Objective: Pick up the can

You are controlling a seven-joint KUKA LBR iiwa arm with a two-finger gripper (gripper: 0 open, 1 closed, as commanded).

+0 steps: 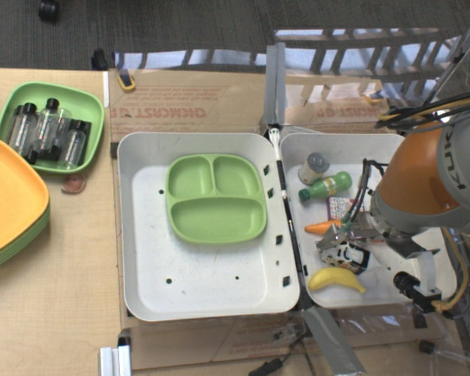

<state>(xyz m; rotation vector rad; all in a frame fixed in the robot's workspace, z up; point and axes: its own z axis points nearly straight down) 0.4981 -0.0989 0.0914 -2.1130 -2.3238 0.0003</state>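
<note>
The can (317,164) stands untouched near the right bin's (392,142) twelve o'clock edge, so the pick is not yet done. The tool (338,247) hangs low toward six o'clock of it, just above the banana (336,280). Whether its grip is wide or narrow, I cannot tell.

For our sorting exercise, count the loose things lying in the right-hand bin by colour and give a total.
Grey: 1, the can
Green: 1, the bottle
Orange: 1, the carrot
Yellow: 1, the banana
Red and white: 1, the packet
Total: 5
</note>
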